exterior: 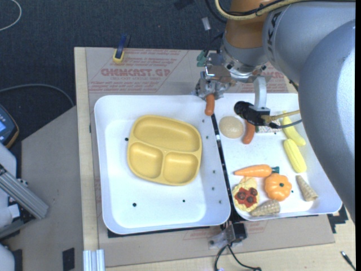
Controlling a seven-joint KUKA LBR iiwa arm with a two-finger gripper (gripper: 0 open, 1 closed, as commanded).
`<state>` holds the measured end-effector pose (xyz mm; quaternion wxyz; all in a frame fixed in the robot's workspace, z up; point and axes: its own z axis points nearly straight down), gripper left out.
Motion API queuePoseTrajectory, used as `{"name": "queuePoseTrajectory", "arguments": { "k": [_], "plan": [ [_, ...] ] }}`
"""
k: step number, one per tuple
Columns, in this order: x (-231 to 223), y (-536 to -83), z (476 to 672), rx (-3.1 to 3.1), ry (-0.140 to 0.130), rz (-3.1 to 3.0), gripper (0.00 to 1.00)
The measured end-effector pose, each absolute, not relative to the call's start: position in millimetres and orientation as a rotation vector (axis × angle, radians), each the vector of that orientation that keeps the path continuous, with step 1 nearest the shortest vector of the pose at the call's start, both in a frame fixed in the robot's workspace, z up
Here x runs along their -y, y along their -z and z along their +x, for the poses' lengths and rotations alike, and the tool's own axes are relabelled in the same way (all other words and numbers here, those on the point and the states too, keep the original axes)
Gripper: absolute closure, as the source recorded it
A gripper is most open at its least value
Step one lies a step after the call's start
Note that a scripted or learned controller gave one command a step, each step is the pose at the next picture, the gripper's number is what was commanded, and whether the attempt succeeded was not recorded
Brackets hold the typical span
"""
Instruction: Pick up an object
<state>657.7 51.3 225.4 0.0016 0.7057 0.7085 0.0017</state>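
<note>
Bright, even light; soft shadows.

Dark carpet (pixel 51 21) (cables trailing), brown board (pixel 146 69) under bins

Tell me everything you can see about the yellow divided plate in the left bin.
The yellow divided plate is a rounded-square tray of what looks like smooth, glossy plastic. It has three compartments: one long one along its far side and two smaller ones nearer the camera. It lies flat, right side up, turned slightly askew, on the floor of the left bin, somewhat toward the far side. Nothing lies in it, and nothing else touches it.
</note>
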Motion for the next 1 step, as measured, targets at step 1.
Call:
{"name": "queuePoseTrajectory", "arguments": {
  "k": [1],
  "plan": [
    [-83.3,-234.8,660.4,-2.224,-0.005,2.216,1.00]
  ]
}}
